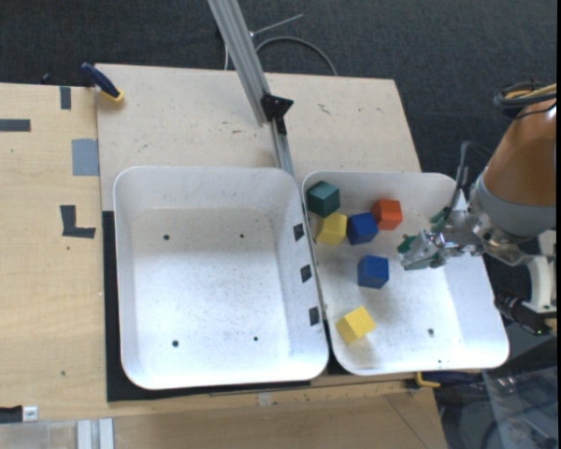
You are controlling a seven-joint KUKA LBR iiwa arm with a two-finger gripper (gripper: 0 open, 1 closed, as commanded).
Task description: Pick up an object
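Note:
The right bin (467, 340) holds several small blocks. A dark green cube (323, 197) lies at its back left, with a yellow cube (332, 229) just in front of it. A blue cube (362, 227) and an orange cube (387, 213) sit beside them. Another blue cube (373, 271) lies mid-bin, and a second yellow cube (356, 325) is near the front. My gripper (417, 252) hangs over the bin's right part, just right of the mid-bin blue cube and below the orange one. Nothing shows between its tips.
The left bin (131, 279) stands beside the right one, sharing a middle wall. A slanted metal bar (248, 54) runs from the top down to the bins' junction. A blue and yellow clamp (102, 81) lies on the bench at back left.

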